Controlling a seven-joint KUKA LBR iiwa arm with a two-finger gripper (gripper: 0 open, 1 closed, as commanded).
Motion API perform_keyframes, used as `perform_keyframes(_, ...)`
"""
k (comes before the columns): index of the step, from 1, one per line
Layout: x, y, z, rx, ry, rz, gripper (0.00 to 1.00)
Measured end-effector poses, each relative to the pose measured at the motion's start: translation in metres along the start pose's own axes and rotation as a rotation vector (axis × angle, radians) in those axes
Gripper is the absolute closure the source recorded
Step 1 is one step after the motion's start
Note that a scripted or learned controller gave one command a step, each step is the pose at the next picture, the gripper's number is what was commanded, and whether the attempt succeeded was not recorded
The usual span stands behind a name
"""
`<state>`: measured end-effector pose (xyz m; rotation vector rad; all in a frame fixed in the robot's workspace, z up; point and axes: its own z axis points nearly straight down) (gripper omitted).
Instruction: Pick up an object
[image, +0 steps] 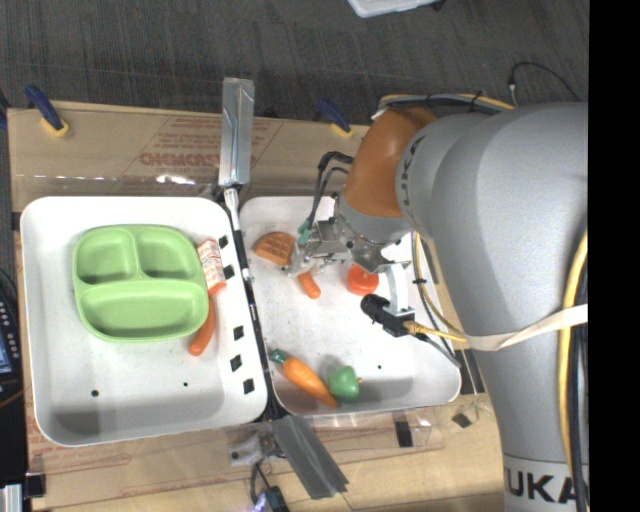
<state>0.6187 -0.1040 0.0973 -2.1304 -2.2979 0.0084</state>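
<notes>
Toy carrot (303, 376) and a green toy pepper (344, 382) lie side by side, touching, at the near edge of the right bin (440, 385), the objects closest to the lens on a worktop (140, 455) covered in brown cardboard. Farther in, the grey KUKA arm (500, 230), with its orange band (378, 170) above the wrist, reaches in from the right and lowers its pincer (312, 252) over the far half of the same bin; whether its tips are apart or together cannot be told at this angle, and nothing is visibly held between them. A brown bread-like piece (273, 247) rests just left of the pincer, a small orange sausage-shaped piece (310, 287) lies just below it on the bin floor, and a red-orange piece (361, 279) sits just to the right, partly under the wrist. In the left bin (50, 400), a green divided tray (140, 283) occupies the far half, with a small striped packet (210, 262) at its right rim and an orange sausage-shaped piece (203, 334) leaning along its near right corner. Blue clamps (48, 110) hold the cardboard at the far edge, and a metal bar (236, 130) runs between the two bins.
</notes>
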Motion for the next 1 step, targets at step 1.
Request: perform_keyframes(1, 0.0227, -0.0164, -0.0979, -0.006, -0.002, 0.003, 1.00)
